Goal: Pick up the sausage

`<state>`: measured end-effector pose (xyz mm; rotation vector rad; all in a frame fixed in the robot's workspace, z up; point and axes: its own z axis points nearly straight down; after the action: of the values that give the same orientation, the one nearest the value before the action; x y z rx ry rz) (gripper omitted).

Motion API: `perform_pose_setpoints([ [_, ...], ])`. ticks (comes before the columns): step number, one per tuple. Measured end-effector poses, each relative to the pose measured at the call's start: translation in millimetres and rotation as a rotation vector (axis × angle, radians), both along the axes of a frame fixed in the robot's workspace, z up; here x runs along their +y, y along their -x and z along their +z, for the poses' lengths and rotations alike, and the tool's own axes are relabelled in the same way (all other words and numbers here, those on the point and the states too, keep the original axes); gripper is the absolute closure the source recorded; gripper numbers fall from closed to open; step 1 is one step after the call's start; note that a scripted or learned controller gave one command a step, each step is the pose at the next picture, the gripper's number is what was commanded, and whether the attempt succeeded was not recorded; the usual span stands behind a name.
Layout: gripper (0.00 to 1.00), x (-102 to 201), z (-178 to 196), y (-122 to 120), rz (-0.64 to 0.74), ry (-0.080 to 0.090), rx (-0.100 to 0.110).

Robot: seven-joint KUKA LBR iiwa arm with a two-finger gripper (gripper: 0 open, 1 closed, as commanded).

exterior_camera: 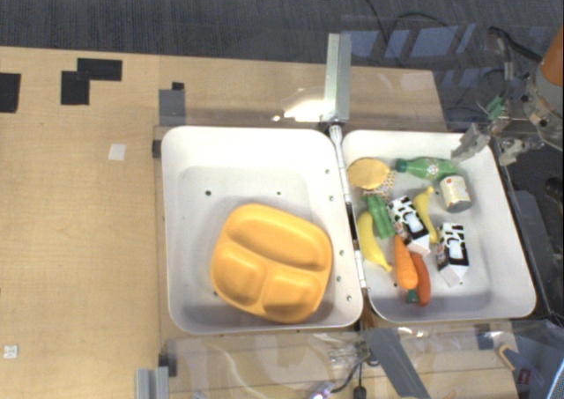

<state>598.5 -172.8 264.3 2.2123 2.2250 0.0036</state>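
Observation:
The sausage (423,279) is a short red-brown piece lying in the right bin (515,278), near its front wall. It rests right against an orange carrot (403,265) on its left. The gripper (474,140) hangs over the bin's far right corner, beside the green bottle (423,166) and well behind the sausage. Grey arm parts and cables crowd the wrist, blurring the gripper's shape. Nothing is seen held in it.
Around the sausage lie two cow-patterned cartons (453,247), a yellow banana (372,243), a green vegetable (381,216), a tin can (455,193) and a round bun (368,174). The left bin (189,186) holds a yellow sectioned plate (270,262).

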Motion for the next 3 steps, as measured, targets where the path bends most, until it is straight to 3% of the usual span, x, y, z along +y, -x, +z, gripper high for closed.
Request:
perform_pose_setpoints([
  [1, 0.00, 56, 53, 5, -0.013, -0.001, -0.003],
  [2, 0.00, 127, -80, 18, -0.212, -0.002, 0.002],
  [3, 0.00, 218, -80, 110, -0.518, -0.004, 0.004],
])
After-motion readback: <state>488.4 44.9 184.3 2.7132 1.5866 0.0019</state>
